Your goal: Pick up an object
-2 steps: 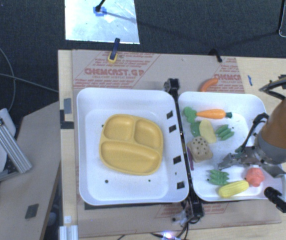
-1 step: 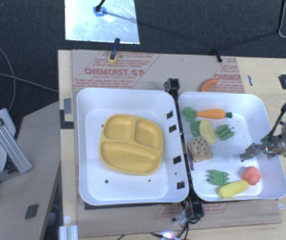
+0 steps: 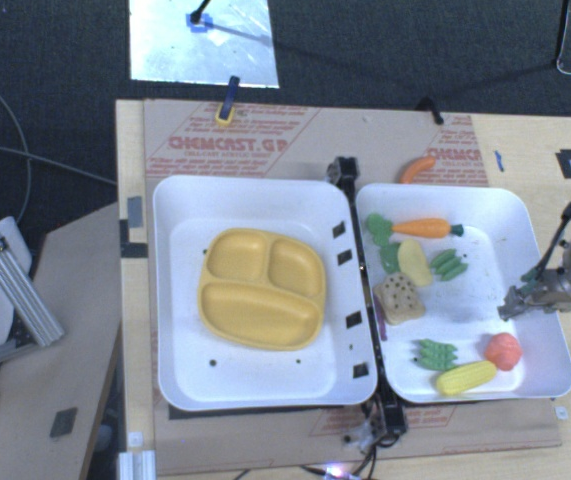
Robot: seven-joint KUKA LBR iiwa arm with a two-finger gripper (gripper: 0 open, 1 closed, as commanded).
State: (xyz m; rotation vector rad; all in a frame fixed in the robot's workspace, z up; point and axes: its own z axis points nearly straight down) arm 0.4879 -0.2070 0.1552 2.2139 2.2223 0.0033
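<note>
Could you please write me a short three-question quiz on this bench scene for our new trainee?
1. True or false: the yellow divided plate lies in the left bin.
2. Which item lies nearest the gripper? A) carrot B) red ball C) corn cob
3. Fill in: the small orange piece lies outside the right bin, on the ____.

Key:
1. True.
2. B: the red ball, just below the gripper in the camera view.
3. Cardboard, beyond the bin's far rim.
</note>
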